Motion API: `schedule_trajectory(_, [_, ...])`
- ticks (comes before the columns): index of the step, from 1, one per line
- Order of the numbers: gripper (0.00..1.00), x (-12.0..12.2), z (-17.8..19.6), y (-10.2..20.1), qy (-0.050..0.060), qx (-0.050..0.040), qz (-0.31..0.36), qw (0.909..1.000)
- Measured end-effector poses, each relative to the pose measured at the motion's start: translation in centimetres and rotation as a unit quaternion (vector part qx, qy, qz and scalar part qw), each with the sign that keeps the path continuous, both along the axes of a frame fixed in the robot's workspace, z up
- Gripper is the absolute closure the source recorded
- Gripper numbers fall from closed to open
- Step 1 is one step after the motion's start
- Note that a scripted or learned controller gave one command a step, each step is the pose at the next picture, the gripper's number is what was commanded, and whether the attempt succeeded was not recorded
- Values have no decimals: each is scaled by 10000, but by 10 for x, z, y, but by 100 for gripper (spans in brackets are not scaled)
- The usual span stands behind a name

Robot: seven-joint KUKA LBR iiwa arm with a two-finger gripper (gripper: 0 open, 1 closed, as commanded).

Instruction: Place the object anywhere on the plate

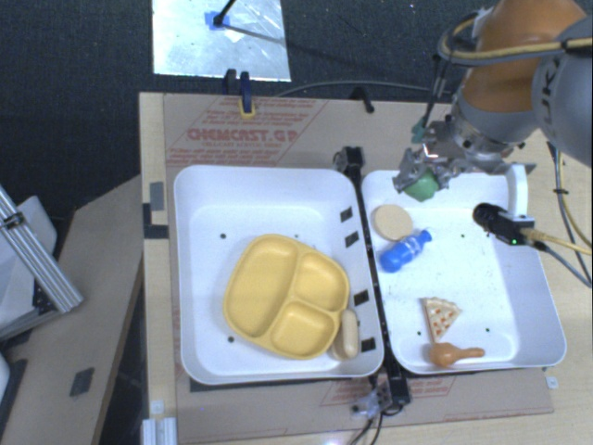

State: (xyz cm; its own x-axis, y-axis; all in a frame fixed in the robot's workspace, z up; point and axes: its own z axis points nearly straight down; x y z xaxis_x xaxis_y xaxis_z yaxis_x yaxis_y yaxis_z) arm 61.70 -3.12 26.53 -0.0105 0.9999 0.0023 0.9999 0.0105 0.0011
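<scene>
A yellow divided plate (pixel 285 296) lies in the left bin (pixel 213 202). My gripper (pixel 422 180) hangs over the back left corner of the right bin (pixel 519 286). A small green object (pixel 424 190) sits between its two grey fingers, which are shut on it. Whether the green object touches the bin floor I cannot tell. The plate lies well to the left of the gripper and nearer the front.
The right bin also holds a tan round cookie (pixel 393 221), a blue bottle (pixel 404 250), a pizza slice (pixel 441 316) and an orange drumstick (pixel 451 351). A beige bread piece (pixel 348 334) rests against the plate's front right edge. A black divider (pixel 369 267) separates the bins.
</scene>
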Motion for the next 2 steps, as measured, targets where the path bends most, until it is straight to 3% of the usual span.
schedule_trajectory(2, [100, -22, -18, 114, 7, 1, -1, 10000])
